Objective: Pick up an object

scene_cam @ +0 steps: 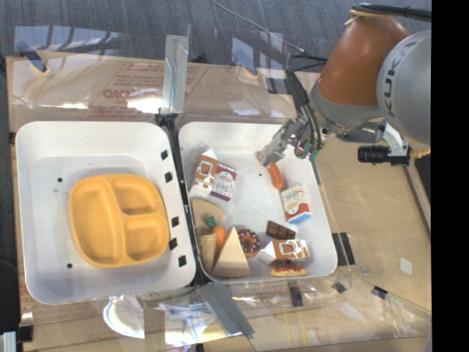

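My hand [270, 155] hangs over the far part of the right bin [322, 226], tilted down and toward the left of the view. Whether it is spread or pressed together I cannot tell; the tips blur into one grey shape, and nothing shows between them.

Nearest to it is the sausage [275, 176], a small orange-red piece lying on the bin floor just beside the tips, on the side closer to the camera. Its long axis runs roughly from the far edge toward the near edge, leaning a little to the right as it comes nearer. That is the relation I would judge the next move by: the sausage lies just below my tips in the view, so a short drop and a slight pull toward the near side should put me over it, with my fingers set across its length, not along it.

A little farther on, to the right, stands a small carton [295, 202], near the sausage but apart from it. To the left lies a flat carton [214, 178].

Farther still, at the near edge, things crowd together: a chocolate piece [280, 231], a doughnut [249, 241], a wedge [230, 255] and another carton [286, 251]. They look harder to reach cleanly.

Farthest off, the left bin [37, 145] holds a yellow tray [117, 219].
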### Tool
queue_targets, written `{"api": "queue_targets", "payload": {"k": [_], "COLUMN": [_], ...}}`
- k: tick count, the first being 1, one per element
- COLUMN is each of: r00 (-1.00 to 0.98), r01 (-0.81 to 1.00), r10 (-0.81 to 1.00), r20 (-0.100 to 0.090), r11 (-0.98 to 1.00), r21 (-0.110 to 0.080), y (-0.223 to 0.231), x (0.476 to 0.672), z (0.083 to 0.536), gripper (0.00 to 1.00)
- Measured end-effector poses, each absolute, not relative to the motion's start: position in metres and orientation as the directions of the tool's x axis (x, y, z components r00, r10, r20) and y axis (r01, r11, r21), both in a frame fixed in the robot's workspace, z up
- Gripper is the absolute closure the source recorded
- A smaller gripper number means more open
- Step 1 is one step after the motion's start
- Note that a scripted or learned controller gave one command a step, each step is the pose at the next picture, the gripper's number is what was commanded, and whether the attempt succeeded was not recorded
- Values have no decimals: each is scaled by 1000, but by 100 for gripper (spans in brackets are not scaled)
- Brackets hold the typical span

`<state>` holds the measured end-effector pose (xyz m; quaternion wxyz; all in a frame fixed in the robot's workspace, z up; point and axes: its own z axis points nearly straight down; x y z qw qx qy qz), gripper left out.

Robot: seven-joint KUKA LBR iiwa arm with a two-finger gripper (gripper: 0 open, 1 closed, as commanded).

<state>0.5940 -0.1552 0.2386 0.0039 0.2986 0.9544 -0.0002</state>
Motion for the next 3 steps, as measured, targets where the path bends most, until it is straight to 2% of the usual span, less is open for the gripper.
{"api": "queue_targets", "payload": {"k": [1, 2, 3], "r00": [-826, -482, -273], "r01": [563, 876, 962], "r10": [563, 876, 962], "r20": [-6, 2, -1], "r11": [826, 482, 273], "r21": [1, -3, 0], "y": [-154, -169, -121], "x": [595, 510, 564], "z": [247, 233, 278], "gripper": [100, 100, 100]}}
